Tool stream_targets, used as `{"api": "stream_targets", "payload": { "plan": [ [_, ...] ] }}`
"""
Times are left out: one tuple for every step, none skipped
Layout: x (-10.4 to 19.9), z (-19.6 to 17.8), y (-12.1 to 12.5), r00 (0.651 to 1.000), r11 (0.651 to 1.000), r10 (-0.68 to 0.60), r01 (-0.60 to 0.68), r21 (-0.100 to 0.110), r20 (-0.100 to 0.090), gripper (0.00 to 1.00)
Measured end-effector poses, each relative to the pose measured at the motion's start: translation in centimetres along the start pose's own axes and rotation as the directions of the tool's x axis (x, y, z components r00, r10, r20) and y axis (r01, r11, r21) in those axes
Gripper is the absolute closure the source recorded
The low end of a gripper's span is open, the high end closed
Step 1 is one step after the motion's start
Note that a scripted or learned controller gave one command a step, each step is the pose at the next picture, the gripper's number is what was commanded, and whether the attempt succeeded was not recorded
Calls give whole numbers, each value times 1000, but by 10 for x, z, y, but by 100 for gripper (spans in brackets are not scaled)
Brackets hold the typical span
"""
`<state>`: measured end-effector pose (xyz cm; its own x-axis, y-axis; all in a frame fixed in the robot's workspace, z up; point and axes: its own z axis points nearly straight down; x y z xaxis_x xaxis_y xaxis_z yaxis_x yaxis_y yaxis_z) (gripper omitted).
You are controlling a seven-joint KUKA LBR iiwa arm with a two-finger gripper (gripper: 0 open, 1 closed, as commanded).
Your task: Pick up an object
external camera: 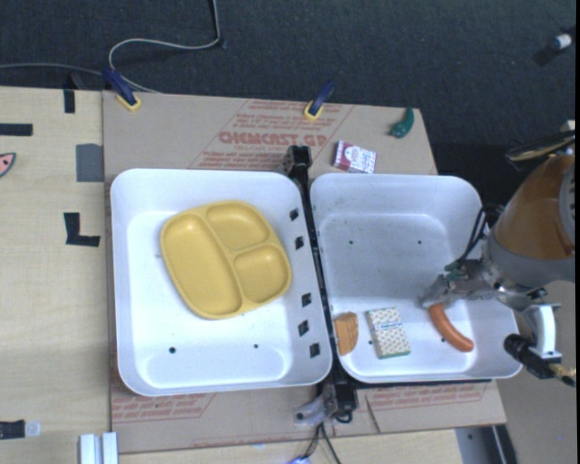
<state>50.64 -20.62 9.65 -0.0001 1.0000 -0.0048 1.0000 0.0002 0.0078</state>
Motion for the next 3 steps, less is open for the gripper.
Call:
{"api": "stream_targets", "payload": {
  "plan": [
    [75,-109,-21,1000,1000,-2,2,7,-5,100],
    [134,-125,-21,1000,1000,-2,2,8,-5,100],
    [173,-130,54,1000,1000,-2,2,9,-5,100]
  ]
}}
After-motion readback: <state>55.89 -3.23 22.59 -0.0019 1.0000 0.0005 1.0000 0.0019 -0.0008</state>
